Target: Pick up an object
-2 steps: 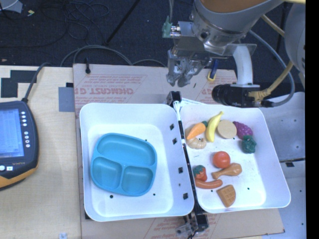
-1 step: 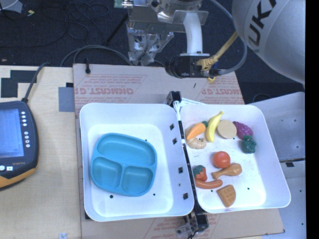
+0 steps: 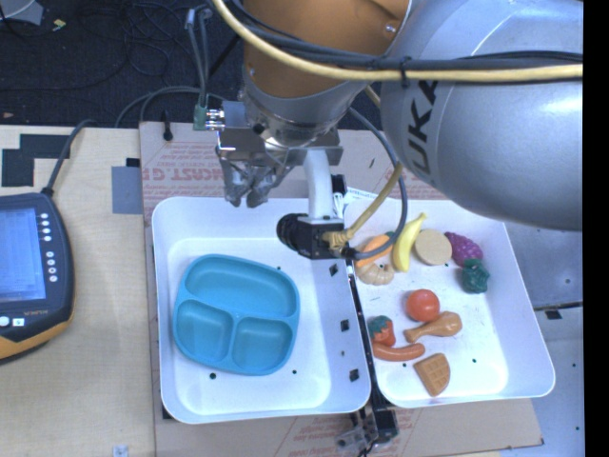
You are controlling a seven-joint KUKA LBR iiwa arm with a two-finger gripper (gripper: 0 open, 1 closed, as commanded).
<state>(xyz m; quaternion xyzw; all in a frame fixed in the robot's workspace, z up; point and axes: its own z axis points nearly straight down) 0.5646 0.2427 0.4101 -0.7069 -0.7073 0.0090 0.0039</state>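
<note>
My gripper [image 3: 249, 196] hangs over the far edge of the left bin [image 3: 190, 227], its dark fingers close together with nothing between them. A blue divided plate [image 3: 235, 313] lies in that bin, below and in front of the gripper. The right bin [image 3: 519, 350] holds toy food: a yellow banana [image 3: 409, 239], a tan round slice [image 3: 433, 248], a purple piece [image 3: 464, 248], a green piece [image 3: 475, 277], a red tomato [image 3: 422, 305], a drumstick [image 3: 434, 328], a sausage [image 3: 397, 351], an orange wedge [image 3: 433, 373] and a pale bun [image 3: 373, 272].
A teach pendant [image 3: 29, 265] lies on the bench at the left. The big grey arm with its orange band fills the upper right, above the right bin's far side. Cardboard [image 3: 181, 165] lies under both bins.
</note>
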